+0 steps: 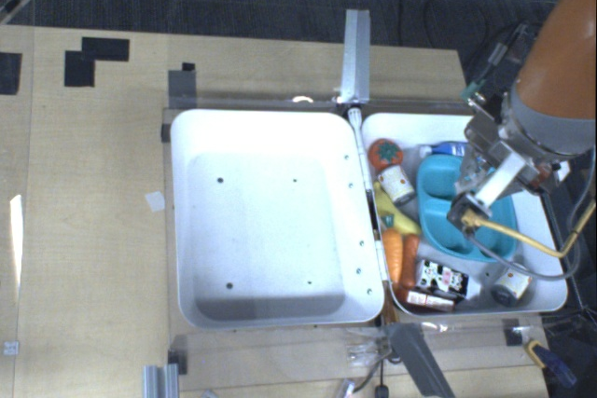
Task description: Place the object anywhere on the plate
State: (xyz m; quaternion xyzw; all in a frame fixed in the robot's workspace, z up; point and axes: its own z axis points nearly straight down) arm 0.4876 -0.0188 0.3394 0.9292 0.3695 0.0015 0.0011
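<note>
Fingers hang over the blue plate in the right bin. I cannot tell if they are apart or together. A carrot lies just left of the plate.

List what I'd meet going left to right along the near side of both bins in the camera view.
Left white bin → carrot → black-and-white box → small grey object.
</note>
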